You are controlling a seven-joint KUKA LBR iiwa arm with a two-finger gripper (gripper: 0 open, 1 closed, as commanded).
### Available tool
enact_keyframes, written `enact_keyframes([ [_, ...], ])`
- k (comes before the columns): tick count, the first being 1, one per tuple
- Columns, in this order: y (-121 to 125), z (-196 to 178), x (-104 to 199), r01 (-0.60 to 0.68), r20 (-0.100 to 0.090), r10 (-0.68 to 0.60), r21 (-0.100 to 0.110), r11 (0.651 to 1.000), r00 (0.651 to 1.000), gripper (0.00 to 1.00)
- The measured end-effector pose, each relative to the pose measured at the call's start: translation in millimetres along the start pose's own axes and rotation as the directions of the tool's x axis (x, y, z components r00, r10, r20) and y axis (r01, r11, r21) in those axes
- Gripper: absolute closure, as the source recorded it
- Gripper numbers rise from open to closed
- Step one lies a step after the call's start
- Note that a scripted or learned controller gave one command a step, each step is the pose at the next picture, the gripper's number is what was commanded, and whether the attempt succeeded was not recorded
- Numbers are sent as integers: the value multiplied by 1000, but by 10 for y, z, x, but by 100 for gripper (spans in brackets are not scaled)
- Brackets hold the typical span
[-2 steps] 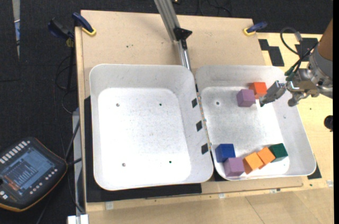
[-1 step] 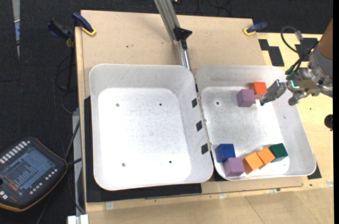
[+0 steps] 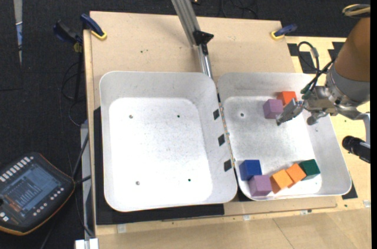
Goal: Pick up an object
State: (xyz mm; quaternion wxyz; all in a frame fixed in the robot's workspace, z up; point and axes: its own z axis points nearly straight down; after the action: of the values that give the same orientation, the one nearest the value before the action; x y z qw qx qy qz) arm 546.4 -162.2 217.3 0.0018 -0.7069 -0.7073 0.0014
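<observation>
Your end effector (image 3: 290,112) sits low over the upper part of the right bin (image 3: 330,142), its dark fingers reaching left toward a purple block (image 3: 273,108) and an orange block (image 3: 288,98) that lie touching one another. The tip looks just beside the purple block's right edge, but you cannot tell from this slanted view whether the fingers stand wide or narrow, nor whether anything is between them; the pair merges into one dark shape.

Further out, along the near wall of the same bin, you have a row of four more candidates: a blue block (image 3: 250,169), a second purple block (image 3: 261,185), a second orange block (image 3: 285,177) and a green block (image 3: 308,169). They are well apart from the tool. The left bin (image 3: 112,124) shares the surface (image 3: 247,36) with it.

As for progress, judge it as the approach stage: both nearby blocks appear to rest on the bin floor, so nothing is lifted. Closing on one block and raising it remain to be done.
</observation>
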Motion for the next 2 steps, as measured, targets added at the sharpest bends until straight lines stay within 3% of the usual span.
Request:
enact_keyframes([
  [2, -103, 993, 25, -2, -1, 2, 2, 1000, 1000, 0],
])
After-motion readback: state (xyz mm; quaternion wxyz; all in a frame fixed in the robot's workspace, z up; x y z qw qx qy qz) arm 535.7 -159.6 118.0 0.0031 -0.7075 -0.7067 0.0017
